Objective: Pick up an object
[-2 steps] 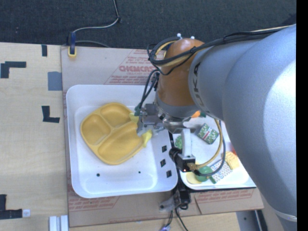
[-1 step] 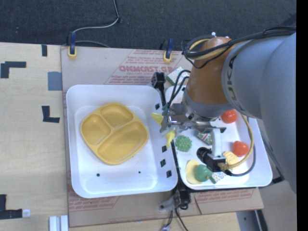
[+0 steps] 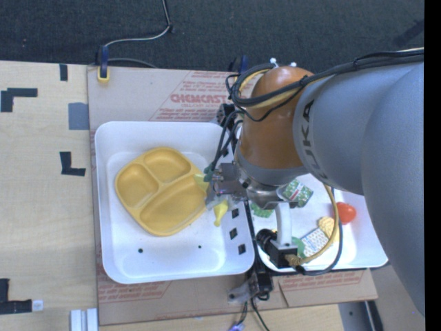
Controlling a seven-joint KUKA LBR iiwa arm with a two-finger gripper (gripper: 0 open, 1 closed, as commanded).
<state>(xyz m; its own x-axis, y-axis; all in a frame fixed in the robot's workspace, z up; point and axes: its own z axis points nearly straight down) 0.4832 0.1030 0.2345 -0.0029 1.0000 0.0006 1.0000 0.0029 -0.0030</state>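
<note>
1. Left white bin (image 3: pixel 120 254): shallow, rounded corners, set on a cardboard sheet (image 3: pixel 172 98) printed with red lettering.
2. Yellow divided plate (image 3: pixel 160 190): three compartments, lying flat in the left bin's upper middle, its right edge close to the arm's wrist; apart from the bin walls.
3. Small dark specks on the left bin's floor, below the plate; too small to identify.
4. Small yellow piece (image 3: pixel 219 212): at the left bin's right wall, just below the wrist hardware and just beside the plate's right edge; shape unclear, possibly a toy banana; contact with the wrist hardware impossible to tell.
5. Right white bin (image 3: pixel 368 254): largely covered by the arm; lower right corner and rim visible.
6. Green-and-white packet (image 3: pixel 298 192): in the right bin, partly under the arm.
7. Orange-red round item (image 3: pixel 346 213): in the right bin, near its right side, apart from the packet.
8. Yellow-and-green corn-like item (image 3: pixel 315 238): in the right bin's lower part, beside a yellow cable loop.
9. Arm (image 3: pixel 358 123): grey, with orange band (image 3: pixel 272 116), reaching in from the right and hanging over the divide between the two bins.
10. Gripper (image 3: pixel 222 192): pointed down at the left bin's right edge, hidden beneath wrist and cabling; opening and any hold cannot be told.
11. Black cable (image 3: pixel 165 12): trailing across dark carpet at top.
</note>
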